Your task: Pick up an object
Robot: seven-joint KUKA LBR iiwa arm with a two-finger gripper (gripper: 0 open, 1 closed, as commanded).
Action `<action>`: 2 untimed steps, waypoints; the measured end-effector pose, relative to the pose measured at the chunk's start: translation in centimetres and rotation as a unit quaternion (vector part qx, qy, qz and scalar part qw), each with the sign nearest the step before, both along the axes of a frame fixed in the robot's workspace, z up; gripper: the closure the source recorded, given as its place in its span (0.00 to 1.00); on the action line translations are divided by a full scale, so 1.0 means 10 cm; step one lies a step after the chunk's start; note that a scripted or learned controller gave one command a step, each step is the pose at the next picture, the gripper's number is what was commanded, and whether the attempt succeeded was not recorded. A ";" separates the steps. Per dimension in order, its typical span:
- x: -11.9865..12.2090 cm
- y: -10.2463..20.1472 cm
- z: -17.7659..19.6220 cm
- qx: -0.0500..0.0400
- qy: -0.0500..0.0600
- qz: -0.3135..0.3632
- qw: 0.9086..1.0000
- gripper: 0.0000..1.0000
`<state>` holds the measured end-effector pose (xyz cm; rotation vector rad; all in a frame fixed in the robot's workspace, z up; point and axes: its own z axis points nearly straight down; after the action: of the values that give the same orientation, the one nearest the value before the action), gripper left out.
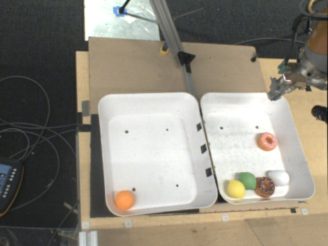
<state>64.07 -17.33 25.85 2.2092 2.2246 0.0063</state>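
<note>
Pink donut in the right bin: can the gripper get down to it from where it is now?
Probably yes. The pink donut lies alone on the right bin floor, apart from the cluster at the near edge, and the gripper hangs over the bin's far right corner with nothing between them.

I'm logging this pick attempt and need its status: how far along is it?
Nothing looks picked yet. The gripper is over the far right corner of the right bin, with no object between its fingers. The pink donut, green ball, yellow ball, chocolate donut and white object lie there; the orange ball is in the left bin. Approach, grasp and lift remain.
</note>
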 end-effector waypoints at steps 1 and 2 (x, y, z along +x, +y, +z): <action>-0.11 0.61 0.02 0.002 0.003 0.002 1.000 1.00; -0.11 1.18 -0.11 0.002 0.003 0.002 1.000 1.00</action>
<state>62.93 -5.49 24.75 2.2105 2.2343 0.0037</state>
